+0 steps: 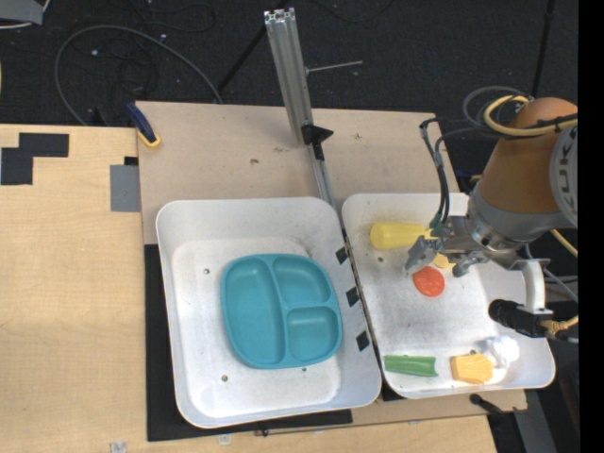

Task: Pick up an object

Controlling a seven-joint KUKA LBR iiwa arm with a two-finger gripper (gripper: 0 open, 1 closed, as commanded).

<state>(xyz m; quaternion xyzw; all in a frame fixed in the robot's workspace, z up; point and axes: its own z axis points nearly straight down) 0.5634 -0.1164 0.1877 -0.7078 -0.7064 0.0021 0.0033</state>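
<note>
Seemingly, end effector (429,256) just above red object (429,282), mid right bin (401,343).

The gripper (436,255) is too small and crowded to tell how its fingers stand. It covers the right end of the yellow piece (396,234) and the top edge of the red ball (429,282), and whether it touches either is unclear. The arm (525,179) runs out past the right side and hides the far right corner of the right bin (401,324). A whitish thing (500,352) beside the orange block (472,368) is too blurred to name.
</note>
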